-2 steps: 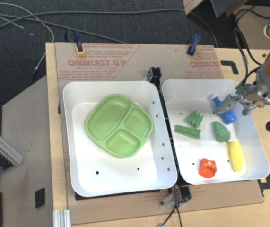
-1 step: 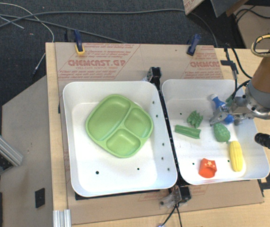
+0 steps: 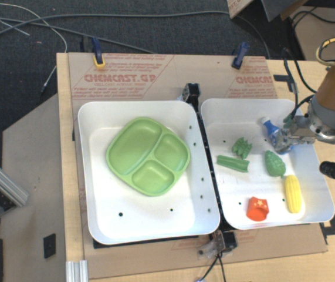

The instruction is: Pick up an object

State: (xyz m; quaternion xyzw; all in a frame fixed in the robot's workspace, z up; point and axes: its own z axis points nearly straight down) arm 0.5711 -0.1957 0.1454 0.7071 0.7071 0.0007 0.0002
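Note:
The right bin [image 3: 310,217] holds several small toys. Among them are a spiky green piece [image 3: 242,147], a long green pod [image 3: 232,164], a rounded green vegetable [image 3: 275,164], a yellow corn cob [image 3: 293,193] and a red pepper [image 3: 258,208]. Near the bin's back right lies a small blue object [image 3: 270,127]. My gripper [image 3: 281,142] is low over the bin, right beside that blue object and just above the rounded green vegetable. The grey wrist hides how the blue object and the gripper meet.
A green divided plate [image 3: 148,155] lies in the left bin [image 3: 91,175]. Both bins rest on a cardboard sheet [image 3: 155,69] held by clamps [image 3: 98,56] at its back edge. A black clip [image 3: 191,91] joins the bins at the back. Cables hang at the far right.

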